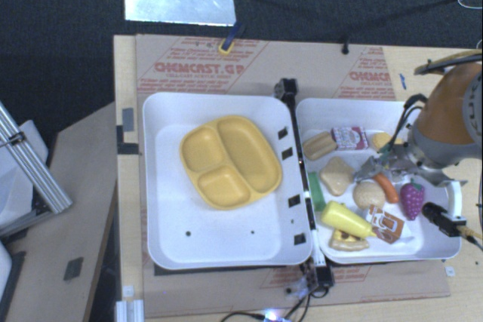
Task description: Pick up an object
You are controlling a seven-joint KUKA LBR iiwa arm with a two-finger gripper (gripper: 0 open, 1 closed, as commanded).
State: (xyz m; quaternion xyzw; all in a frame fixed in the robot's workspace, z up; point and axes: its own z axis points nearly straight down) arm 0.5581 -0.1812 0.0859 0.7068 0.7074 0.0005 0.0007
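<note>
Crowding the right bin (pixel 434 249), toy foods lie around the gripper (pixel 375 166): a yellow cone (pixel 346 219) and sandwich (pixel 349 240) nearest the camera, grapes (pixel 412 199) and a carrot (pixel 388 187) just beside it, a carton (pixel 349 137) beyond. Left sits the other bin (pixel 162 200), holding a yellow tray (pixel 229 161). The arm (pixel 453 121) slants down from the right; whether the gripper is open or gripping anything cannot be told.

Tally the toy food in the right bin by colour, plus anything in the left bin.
Right bin, as far as the view shows:
Yellow: 2, the cone and a piece by the arm
Tan: 3, roll, slice, round bun
Orange: 1, carrot
Purple: 1, grapes
Green: 1, strip
Printed packets: 2
Mixed sandwich: 1
Left bin: 1 yellow divided plate
Total: 12
</note>
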